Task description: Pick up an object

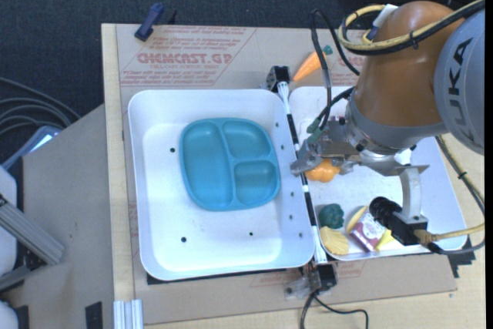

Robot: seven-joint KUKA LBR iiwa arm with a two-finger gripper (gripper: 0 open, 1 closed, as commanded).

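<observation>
Down at your six o'clock the right bin (454, 189) holds small toys, and just beyond them your arm (408, 81) leans in from three o'clock, its gripper (317, 162) low over an orange object (323, 172), grip unreadable.

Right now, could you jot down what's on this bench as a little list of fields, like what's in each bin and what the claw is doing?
left bin: holds a blue divided plate
right bin: small items along its near edge, including a dark green piece and a yellow piece
claw: low over the right bin's left edge, beside the divider
orange object: right at the claw; whether it is gripped is unclear
behind the bins: an orange piece
</observation>
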